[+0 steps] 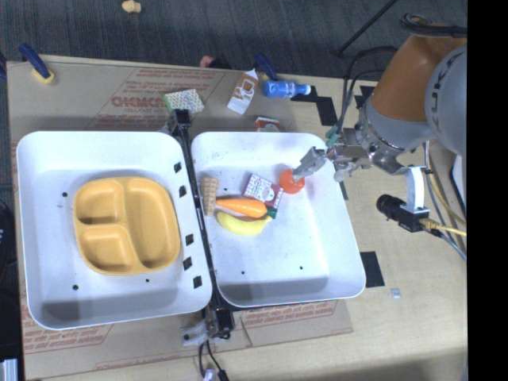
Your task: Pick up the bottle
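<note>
Camera view, slanted down on bench. Blue bottle (284, 90) lying on its side on cardboard, outside and behind right bin (333, 268), near a small carton (242, 92). Gripper (305, 165) over right bin's far right corner, just above an orange-red item (290, 181); grip state cannot be told. Banana (243, 225), carrot (241, 207) mid-bin. Yellow divided tray (125, 223) in left bin (40, 292).

A single fixed camera looks down from above the bench at a slant, far enough back to take in both white bins (32, 213) whole, side by side, with dark floor beyond the bench's far edge. The grey and orange arm (417, 70) enters from the frame's right.
</note>
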Controlling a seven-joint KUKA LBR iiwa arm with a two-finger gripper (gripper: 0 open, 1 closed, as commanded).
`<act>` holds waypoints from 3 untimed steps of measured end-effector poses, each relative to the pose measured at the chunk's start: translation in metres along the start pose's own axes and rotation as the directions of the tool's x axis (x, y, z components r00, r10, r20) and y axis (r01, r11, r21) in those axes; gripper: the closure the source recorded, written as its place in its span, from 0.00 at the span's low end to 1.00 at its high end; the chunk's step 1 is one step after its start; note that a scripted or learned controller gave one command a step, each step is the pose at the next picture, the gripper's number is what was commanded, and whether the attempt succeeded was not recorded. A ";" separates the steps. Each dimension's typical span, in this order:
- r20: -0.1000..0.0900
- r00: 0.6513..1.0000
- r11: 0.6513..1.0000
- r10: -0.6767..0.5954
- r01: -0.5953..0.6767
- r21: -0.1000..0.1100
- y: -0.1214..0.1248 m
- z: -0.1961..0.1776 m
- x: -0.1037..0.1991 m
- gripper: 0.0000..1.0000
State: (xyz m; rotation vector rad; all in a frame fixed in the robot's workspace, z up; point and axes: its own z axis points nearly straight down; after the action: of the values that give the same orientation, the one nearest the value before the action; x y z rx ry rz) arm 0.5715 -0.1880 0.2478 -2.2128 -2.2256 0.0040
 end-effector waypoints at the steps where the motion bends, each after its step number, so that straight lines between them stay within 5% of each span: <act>1: -0.001 1.000 1.000 -0.005 0.005 0.002 0.000 -0.010 0.000 1.00; 2: -0.001 0.980 0.980 0.199 -0.199 0.002 -0.044 0.004 -0.022 1.00; 3: -0.002 0.999 0.999 0.043 -0.043 0.002 -0.096 0.112 -0.004 1.00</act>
State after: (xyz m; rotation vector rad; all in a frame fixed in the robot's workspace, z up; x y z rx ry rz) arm 0.4755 -0.1926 0.1362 -2.2582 -2.1756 0.0040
